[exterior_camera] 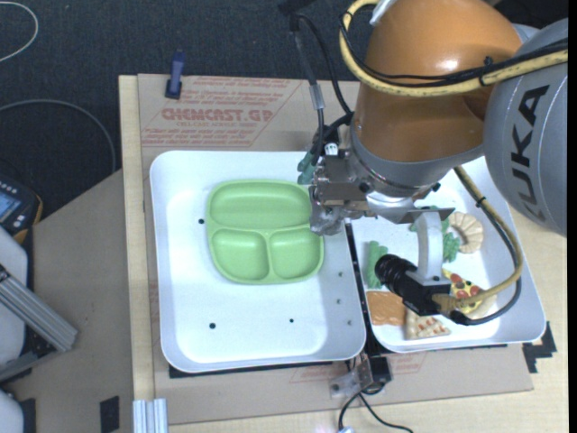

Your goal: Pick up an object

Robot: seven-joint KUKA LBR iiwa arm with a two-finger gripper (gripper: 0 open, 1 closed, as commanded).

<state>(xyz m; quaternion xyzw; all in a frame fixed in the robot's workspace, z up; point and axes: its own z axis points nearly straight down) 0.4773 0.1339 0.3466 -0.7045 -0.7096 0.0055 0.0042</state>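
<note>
Orange wrist band (431, 34) hides the claw's state; green divided plate (264, 231) lies just left.

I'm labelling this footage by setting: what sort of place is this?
Probably a robotics lab: a KUKA arm over two white bins, a green divided plate and toy food, loose cables on dark carpet.

"CHEMCAST" on board (216, 106); "KUKA" on arm (532, 124)

Blue clip (175, 73) on cardboard sheet (216, 111)
</note>
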